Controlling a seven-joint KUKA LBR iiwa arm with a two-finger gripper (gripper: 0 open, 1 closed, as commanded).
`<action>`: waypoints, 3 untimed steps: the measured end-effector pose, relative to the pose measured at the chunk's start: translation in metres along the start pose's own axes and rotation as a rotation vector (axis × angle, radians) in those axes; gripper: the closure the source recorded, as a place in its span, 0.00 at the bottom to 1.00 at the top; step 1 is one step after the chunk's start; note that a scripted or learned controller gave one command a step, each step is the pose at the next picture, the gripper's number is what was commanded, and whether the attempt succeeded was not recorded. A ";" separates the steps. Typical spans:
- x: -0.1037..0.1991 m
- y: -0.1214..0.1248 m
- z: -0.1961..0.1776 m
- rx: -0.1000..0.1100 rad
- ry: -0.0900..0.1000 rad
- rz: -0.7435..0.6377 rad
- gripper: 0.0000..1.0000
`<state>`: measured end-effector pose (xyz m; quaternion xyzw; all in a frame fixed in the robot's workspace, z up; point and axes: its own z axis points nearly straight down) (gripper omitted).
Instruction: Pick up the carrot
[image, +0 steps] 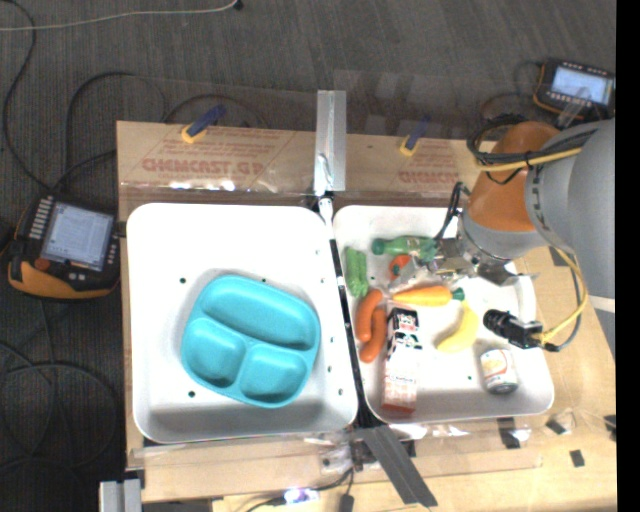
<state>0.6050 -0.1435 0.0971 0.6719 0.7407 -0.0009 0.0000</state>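
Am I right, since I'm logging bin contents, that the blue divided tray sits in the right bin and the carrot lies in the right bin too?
Not quite. The camera view shows the blue divided tray in the left bin, not the right. The carrot does lie in the right bin.

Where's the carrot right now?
The carrot lies in the right bin, just under the gripper, with the banana below it.

One fixed camera looks down at a slant from above the worktop (150, 160), far enough to take in both white bins (160, 230) and surrounding floor (100, 60).
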 end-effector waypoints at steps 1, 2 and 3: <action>0.040 -0.044 0.007 -0.014 0.000 0.460 0.00; 0.040 -0.044 -0.002 -0.013 0.003 0.460 1.00; 0.116 -0.043 -0.127 0.003 -0.001 0.480 1.00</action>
